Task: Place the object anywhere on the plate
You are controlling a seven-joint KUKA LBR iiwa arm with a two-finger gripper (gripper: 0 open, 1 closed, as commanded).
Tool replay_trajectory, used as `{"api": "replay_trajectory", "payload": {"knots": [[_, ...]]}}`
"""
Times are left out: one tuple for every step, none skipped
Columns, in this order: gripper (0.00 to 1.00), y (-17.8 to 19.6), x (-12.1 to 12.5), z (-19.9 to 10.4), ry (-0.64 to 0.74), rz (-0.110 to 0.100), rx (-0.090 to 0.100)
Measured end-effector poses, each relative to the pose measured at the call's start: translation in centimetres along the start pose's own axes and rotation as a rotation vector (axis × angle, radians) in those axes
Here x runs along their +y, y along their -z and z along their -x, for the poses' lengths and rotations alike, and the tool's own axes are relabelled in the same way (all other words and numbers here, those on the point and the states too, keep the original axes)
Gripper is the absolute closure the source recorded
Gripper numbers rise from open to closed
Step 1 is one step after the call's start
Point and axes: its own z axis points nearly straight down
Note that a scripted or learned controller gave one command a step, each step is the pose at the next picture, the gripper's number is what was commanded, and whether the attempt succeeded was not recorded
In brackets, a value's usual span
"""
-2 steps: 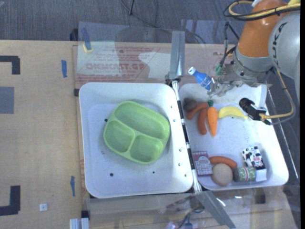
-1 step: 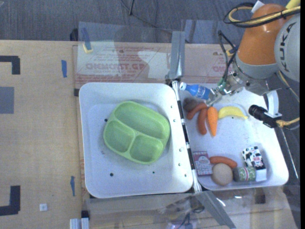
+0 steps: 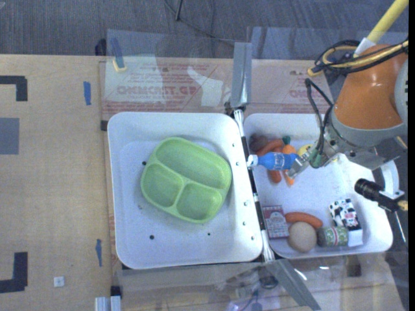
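Note:
A green three-compartment plate (image 3: 186, 180) lies in the left white bin (image 3: 130, 238). A blue bottle (image 3: 271, 161) with a white cap lies level over the left side of the right bin (image 3: 363, 173), its cap reaching the divider between the bins. My gripper (image 3: 301, 164) is at the bottle's right end, with its fingers closed on that end. The bottle is to the right of the plate, apart from it. The arm's orange band (image 3: 366, 99) is above and to the right.
The right bin holds orange carrot pieces (image 3: 283, 175) under the bottle, a dark brown item (image 3: 258, 140), a small red card (image 3: 275, 222), a red sausage (image 3: 303, 219), a tan ball (image 3: 301, 237), a black-and-white toy (image 3: 343, 214) and a green can (image 3: 332, 237).

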Motion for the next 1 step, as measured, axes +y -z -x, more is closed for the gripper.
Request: {"api": "replay_trajectory", "payload": {"knots": [[1.00, 3.50, 3.63, -7.53, 0.245, 0.003, -0.003]]}}
